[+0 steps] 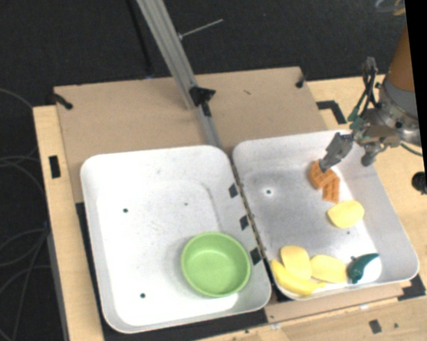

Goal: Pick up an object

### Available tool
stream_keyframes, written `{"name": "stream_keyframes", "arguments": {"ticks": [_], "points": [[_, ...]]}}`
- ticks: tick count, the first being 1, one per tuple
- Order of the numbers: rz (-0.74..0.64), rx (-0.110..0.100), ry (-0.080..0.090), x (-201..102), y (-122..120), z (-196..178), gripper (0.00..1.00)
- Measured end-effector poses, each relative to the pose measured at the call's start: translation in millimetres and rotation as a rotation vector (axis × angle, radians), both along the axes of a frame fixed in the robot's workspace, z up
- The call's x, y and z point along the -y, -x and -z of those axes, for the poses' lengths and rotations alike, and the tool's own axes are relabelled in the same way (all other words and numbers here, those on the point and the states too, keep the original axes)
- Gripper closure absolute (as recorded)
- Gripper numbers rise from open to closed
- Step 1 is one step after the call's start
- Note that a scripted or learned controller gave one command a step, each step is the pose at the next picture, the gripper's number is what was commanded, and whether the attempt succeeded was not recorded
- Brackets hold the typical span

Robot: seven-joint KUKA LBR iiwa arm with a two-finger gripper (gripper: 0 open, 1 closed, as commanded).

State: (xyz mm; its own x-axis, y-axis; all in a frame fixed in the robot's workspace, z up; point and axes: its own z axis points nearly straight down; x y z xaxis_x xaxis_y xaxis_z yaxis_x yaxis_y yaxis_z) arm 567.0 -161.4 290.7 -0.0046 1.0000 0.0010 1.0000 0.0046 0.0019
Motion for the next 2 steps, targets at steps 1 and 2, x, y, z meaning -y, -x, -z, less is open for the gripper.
{"name": "stream_keyframes", "arguments": {"ticks": [1, 2], "points": [[0.000, 0.000, -0.001, 0, 0, 0, 0.00], [0.006, -0.006, 0.004, 1, -9, 57, 0.00]]}}
